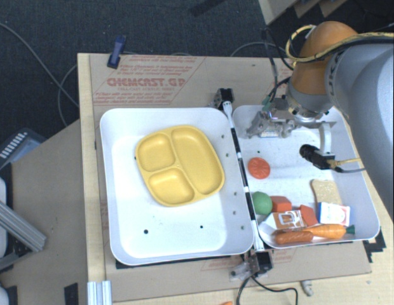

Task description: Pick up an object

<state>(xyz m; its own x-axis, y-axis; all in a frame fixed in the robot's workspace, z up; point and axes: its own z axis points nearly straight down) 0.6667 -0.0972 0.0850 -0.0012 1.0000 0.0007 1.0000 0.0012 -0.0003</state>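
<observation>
Your gripper (271, 127) sits low over the far end of the right bin (368, 218), near its back wall. You cannot tell from this slanted view how it is set, and nothing shows in its grasp.

The things to pick lie nearer the front: an orange-red round piece (259, 167) alone on the bare floor just below the gripper, probably the easiest target because nothing crowds it. Further on, a green ball (262, 203), a carrot (314, 233), a slice of bread (324, 190) and small cartons (333, 214) are packed together in the near corner, touching or overlapping, so a grasp there risks snagging a neighbour.

The left bin (117, 189) holds a yellow divided plate (178, 164), well apart from the arm.
</observation>
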